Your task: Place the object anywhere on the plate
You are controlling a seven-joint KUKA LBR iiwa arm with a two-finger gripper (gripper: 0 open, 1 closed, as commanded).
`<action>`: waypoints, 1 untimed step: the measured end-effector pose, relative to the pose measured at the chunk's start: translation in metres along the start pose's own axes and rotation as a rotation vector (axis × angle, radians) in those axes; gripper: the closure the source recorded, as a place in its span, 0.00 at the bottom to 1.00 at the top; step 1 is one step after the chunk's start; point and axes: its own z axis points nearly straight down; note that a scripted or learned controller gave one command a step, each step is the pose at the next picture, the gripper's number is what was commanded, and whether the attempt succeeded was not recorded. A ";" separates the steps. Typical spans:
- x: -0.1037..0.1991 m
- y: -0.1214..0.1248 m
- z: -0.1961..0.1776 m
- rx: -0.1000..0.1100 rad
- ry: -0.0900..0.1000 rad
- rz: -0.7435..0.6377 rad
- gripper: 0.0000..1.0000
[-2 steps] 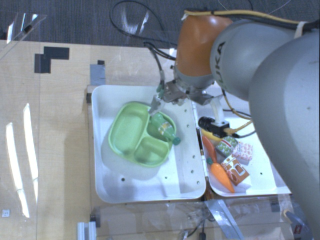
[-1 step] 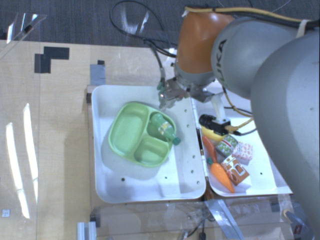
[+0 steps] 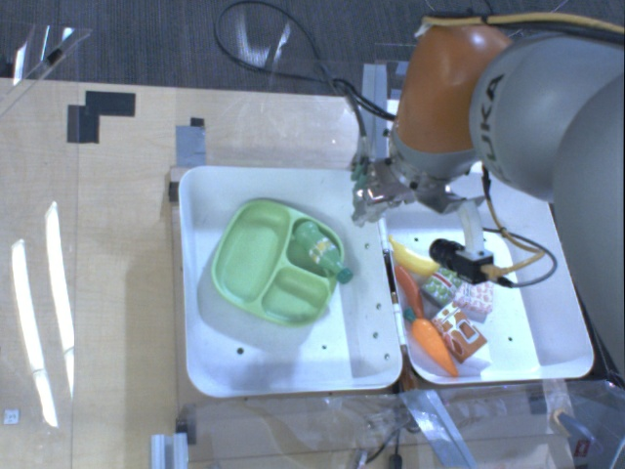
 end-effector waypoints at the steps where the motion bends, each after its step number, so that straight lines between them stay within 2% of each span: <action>1: -0.050 0.003 -0.006 0.000 -0.001 0.359 1.00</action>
